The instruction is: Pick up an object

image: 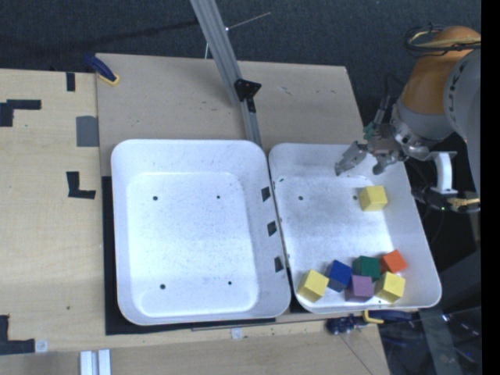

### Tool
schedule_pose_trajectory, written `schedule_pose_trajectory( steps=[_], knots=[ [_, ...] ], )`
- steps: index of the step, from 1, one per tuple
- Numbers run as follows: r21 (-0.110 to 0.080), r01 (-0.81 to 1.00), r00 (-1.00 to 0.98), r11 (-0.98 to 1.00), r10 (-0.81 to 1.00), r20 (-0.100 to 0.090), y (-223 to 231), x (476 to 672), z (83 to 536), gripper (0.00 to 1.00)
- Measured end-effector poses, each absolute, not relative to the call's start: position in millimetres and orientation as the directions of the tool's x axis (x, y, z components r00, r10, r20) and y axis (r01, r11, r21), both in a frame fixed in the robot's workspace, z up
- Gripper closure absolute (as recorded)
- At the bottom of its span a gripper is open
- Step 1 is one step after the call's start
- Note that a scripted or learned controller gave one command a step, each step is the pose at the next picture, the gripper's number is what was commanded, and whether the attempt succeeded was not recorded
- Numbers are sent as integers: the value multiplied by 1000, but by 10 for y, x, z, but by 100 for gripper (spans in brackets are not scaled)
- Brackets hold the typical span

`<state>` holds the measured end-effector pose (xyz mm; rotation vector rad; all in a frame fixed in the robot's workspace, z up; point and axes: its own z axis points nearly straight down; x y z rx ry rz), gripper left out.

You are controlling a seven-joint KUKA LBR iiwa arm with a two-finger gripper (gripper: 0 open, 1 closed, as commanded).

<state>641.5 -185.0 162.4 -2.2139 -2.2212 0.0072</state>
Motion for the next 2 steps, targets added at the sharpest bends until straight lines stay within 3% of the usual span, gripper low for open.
schedule_pose_trajectory(
  steps=[1,2],
  knots=[
    [-9,1000,-3,3,1000,1,-1839,6408,972,0],
    [-3,1000,-2,2,1000,-1,-1830,6405,912,0]
  ],
)
